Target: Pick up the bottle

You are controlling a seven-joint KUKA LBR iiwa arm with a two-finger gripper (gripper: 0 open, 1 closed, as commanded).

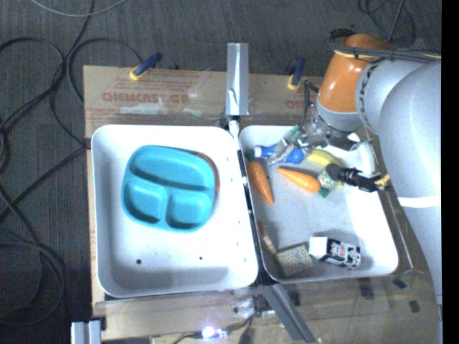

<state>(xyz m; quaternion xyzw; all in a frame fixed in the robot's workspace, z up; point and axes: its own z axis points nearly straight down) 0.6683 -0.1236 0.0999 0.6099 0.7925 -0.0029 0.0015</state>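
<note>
The bottle point(271, 151) lies at the back of the right bin point(373, 213). It looks small and clear, with a blue cap pointing left. My gripper point(295, 146) reaches down from the orange-banded wrist point(344, 84) and sits right over the bottle's right end, hiding part of it. I cannot make out whether the bottle is held.
Two orange carrots point(260, 182) point(300, 180), a yellow piece point(324, 158) and a green bit point(328, 179) crowd around the bottle. A white and black item point(336, 251) and a brown block point(290, 259) lie at the bin's front. The left bin point(107, 256) holds a blue divided tray point(171, 187).
</note>
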